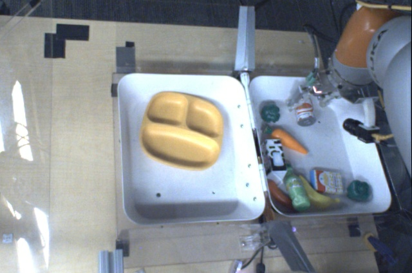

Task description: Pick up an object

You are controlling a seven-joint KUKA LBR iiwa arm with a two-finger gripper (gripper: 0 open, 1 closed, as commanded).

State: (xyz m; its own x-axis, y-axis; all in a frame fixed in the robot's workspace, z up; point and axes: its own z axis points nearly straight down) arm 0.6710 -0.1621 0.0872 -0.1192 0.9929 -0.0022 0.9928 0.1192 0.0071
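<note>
Gripper (313, 93) low over right bin (370, 201) near small can (305, 114); jaw state unclear, nothing lifted yet.

The right bin (380, 204) is open mid-floor; carrot (290, 141), bottle (295, 190) and carton (327, 180) crowd its near-left.

Grey arm (386, 53) reaches from right, pincer (313, 90) lowered.

One fixed camera looked down at a slant from above the desk (77, 136), taking in both white bins, the left bin (129, 201) and the right bin (360, 156), from moderate height. The arm (386, 53) entered from the frame's right.
</note>
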